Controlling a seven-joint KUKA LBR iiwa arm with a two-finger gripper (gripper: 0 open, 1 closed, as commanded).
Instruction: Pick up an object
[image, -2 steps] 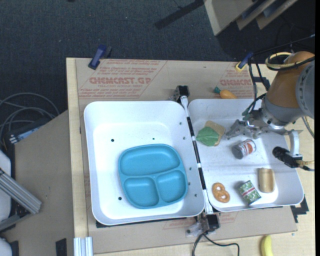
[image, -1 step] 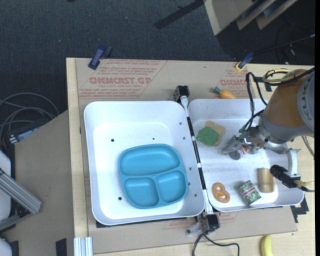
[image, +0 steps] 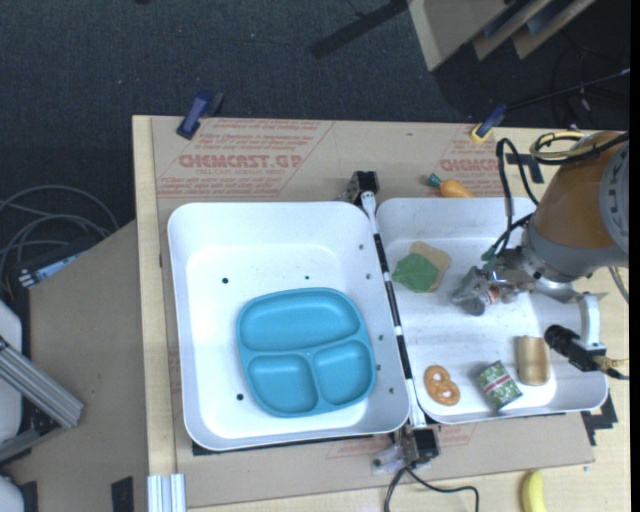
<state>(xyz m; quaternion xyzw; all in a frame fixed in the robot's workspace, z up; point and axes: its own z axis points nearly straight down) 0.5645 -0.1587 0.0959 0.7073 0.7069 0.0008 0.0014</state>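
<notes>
Grey arm reaches in from the right; gripper (image: 478, 292) sits low over the right bin (image: 470, 222), finger state cannot be told, nothing visibly between them. Green object (image: 414, 272) lies just left of it beside a tan block (image: 433, 256); pretzel (image: 440, 385), green packet (image: 498, 385) and brown cylinder (image: 532, 359) lie near the front wall. Left bin (image: 200, 240) holds a blue divided tray (image: 300, 350).

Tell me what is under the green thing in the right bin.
The green object lies partly on a tan, slice-like piece, whose upper right part sticks out. The rest of that piece and the bin floor beneath are covered. The gripper is to its right, apart.
</notes>
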